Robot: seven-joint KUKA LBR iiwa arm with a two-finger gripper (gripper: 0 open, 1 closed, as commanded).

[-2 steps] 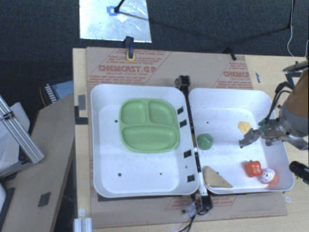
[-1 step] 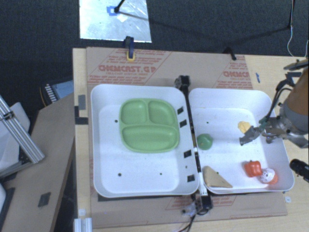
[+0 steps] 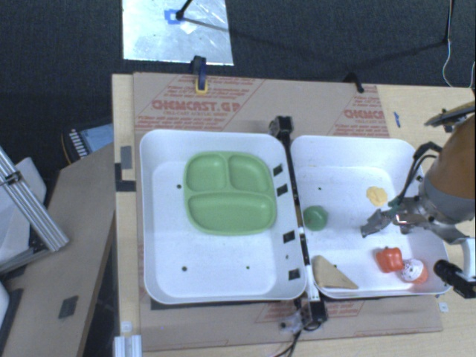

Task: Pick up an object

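Objects: right bin (image 3: 349, 149) holds a green ball (image 3: 315, 217) near its left wall, a yellow piece (image 3: 377, 195) further right, a tan wedge (image 3: 332, 274) at the front left, and an orange-red item (image 3: 389, 259) touching a white-and-red one (image 3: 413, 271) at the front right.
Gripper: gripper (image 3: 379, 224) hangs over the right bin between the yellow piece and the orange-red item, touching neither. Jaws: spread cannot be told; nothing visibly held.
Arm: arm (image 3: 450, 181) enters from the right, covering the bin's right wall.
Left bin: left bin (image 3: 160, 274) holds a green divided plate (image 3: 229, 192), three compartments, lying flat.
Divider: black clips (image 3: 282, 190) along the shared wall.
Surface: brown cardboard sheet (image 3: 245, 99) under both bins, red print on it.
Room: dark carpet (image 3: 59, 50); shiny square panel (image 3: 178, 21) beyond the bench; aluminium rail (image 3: 26, 203) at left.
Unclear: white-and-red item too small to identify.
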